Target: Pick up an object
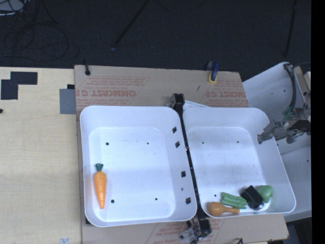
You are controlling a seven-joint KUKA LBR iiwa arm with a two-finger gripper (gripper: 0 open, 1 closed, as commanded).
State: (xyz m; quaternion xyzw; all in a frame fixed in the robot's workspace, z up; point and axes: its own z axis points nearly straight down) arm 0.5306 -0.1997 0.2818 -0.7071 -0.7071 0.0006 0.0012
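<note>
An orange toy carrot (100,186) with a green top lies near the front left corner of the left bin (127,117). In the front right corner of the right bin (223,117) several small things are huddled together: a green pea pod (233,200), a black block (252,196), a light green piece (265,191) and a tan pear-shaped toy (220,209). My gripper (267,134) hangs at the right bin's right rim, well behind that cluster and apart from it. Nothing shows in its grasp.
The two white bins sit side by side on a cardboard sheet (152,85), joined by a black clamp strip (184,156). A blue and yellow clip (213,71) stands at the cardboard's far edge. White housing (274,88) lies to the right.
</note>
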